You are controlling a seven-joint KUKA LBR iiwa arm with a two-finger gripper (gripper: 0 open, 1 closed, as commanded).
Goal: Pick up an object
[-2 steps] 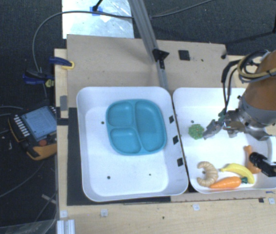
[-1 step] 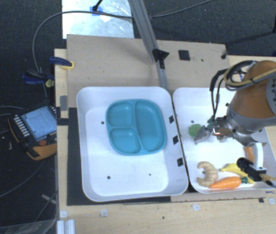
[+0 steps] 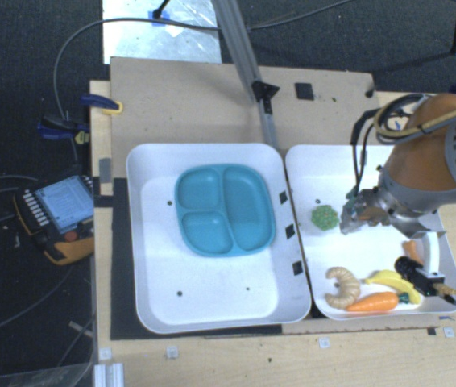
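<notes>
Over the right bin (image 3: 308, 168), the grey arm with its orange band reaches in from the right and sets the tool (image 3: 352, 216) low, just beside a small green bumpy object (image 3: 324, 217) that lies on the bin floor near the left wall. Whether the tool is open or closed cannot be told from this slant. Along the near edge of the same bin lie a tan croissant-like piece (image 3: 342, 286), an orange carrot (image 3: 372, 302) and a yellow banana (image 3: 395, 281). On the table, the left bin (image 3: 155, 297) carries a blue divided plate (image 3: 225, 209).
</notes>
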